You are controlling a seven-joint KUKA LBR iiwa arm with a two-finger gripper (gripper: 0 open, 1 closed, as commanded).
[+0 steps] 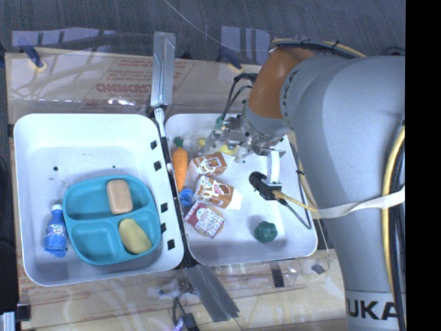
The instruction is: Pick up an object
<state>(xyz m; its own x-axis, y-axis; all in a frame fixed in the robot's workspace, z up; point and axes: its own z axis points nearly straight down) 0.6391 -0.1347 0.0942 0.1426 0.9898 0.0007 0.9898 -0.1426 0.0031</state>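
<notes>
Your hand [231, 138] hovers low at the right bin's [303, 236] twelve o'clock edge, just above the snack packets [210, 192] and carrot [179, 167]. You cannot tell whether it is spread or closed. Nothing looks lifted; the grasp remains to be done.

Dark grey carpet floor [83, 2]; wooden bench [103, 81] under clear plastic sheet.
</notes>
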